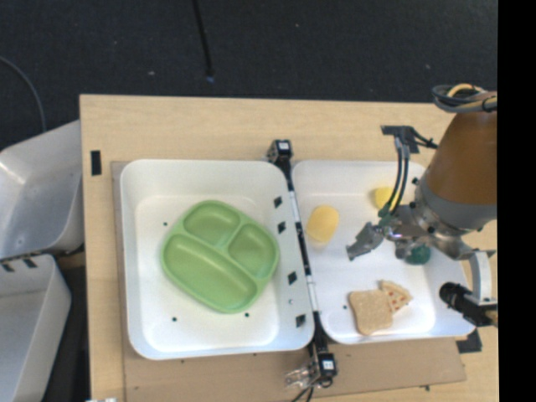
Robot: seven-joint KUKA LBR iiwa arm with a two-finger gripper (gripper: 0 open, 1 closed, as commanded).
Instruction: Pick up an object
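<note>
1. Two shallow white bins sit side by side on the wooden bench (193, 128): the left bin (134, 308) and the right bin (335, 182), joined along a black-clipped seam.
2. Reaching in from the right, the arm (465, 162) shows a broad orange-brown band above a grey wrist, which leans down over the right bin's far right part.
3. Below the wrist, the claw (368, 241) points left and slightly downward, hanging above the bin's white floor near its middle.
4. Its grey fingers look parted a little, and nothing can be seen between them; how far they are open is hard to judge.
5. Just left of the claw, and apart from it, lies a round yellow object (323, 223), close to the seam.
6. Behind the claw, toward the wrist's upper side, a smaller yellow piece (383, 197) peeks out, partly hidden by cables.
7. Below the claw, near the front wall of the right bin, rests a tan toast-like slice (371, 311) touching a small wedge-shaped piece (397, 294).
8. A teal object (418, 254) shows right of the claw under the wrist; what it is cannot be told.
9. Far to the claw's left, in the left bin, lies a green divided plate (219, 256) with three compartments.
</note>
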